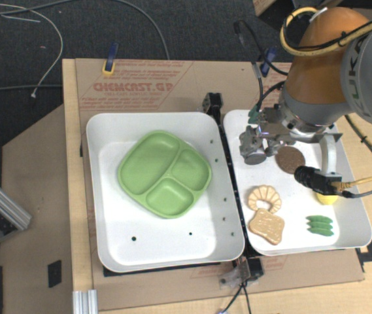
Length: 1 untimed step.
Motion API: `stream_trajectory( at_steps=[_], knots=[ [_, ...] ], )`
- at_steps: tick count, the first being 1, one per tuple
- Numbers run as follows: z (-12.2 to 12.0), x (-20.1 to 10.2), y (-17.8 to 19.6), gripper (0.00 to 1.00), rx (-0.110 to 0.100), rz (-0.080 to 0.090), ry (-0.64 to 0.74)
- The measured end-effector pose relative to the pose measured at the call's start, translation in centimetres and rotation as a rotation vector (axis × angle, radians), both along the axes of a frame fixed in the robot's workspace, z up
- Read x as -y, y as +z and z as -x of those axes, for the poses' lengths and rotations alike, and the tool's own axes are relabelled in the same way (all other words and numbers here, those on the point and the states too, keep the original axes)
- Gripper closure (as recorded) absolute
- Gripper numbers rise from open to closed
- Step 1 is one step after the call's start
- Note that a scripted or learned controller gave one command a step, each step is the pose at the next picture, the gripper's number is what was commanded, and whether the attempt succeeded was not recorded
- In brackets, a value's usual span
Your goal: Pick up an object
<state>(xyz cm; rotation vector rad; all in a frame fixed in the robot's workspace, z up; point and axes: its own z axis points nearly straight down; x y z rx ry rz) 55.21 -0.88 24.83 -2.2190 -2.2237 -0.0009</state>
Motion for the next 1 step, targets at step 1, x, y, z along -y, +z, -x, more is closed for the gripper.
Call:
stream_trajectory(
  at_steps=[1],
  knots=[
    [-1.12,-5.79,0.14,1.0,0.001,-0.001,0.003]
  ],
)
